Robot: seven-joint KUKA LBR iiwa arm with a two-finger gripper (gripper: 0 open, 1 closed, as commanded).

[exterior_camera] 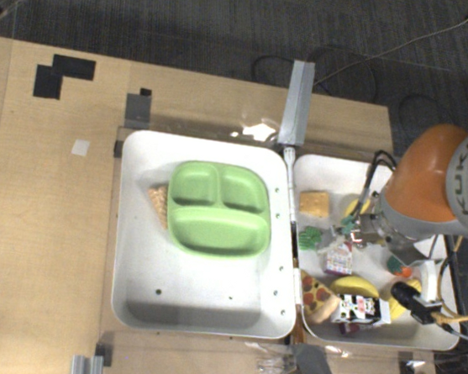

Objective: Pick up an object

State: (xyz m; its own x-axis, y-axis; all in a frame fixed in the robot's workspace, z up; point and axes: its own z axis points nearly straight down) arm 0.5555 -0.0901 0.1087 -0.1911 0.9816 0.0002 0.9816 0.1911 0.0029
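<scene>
I take the green divided plate (217,208) as my landmark. It lies flat in the left bin (194,304), and a tan, crumbly-looking piece (158,204) pokes out from under its left edge, mostly covered, so I would not go for that one.

Right of the plate, past the wall between the bins, the right bin (443,341) holds the loose clutter from which I may pick. Nearest the plate's right edge is a yellowish block (315,204), with a small green piece (311,237) just below it. Further right and lower lie a pizza-slice toy (316,295), a banana (355,286) and a printed black-and-white box (361,310), crowded together along the bin's near wall.

The gripper (356,229) hangs over the middle of that bin, right of the plate, just above a small pinkish packet (339,258). I judge that packet the likely target. The wrist hides the fingers, so I cannot tell their state, and I see nothing held.
</scene>
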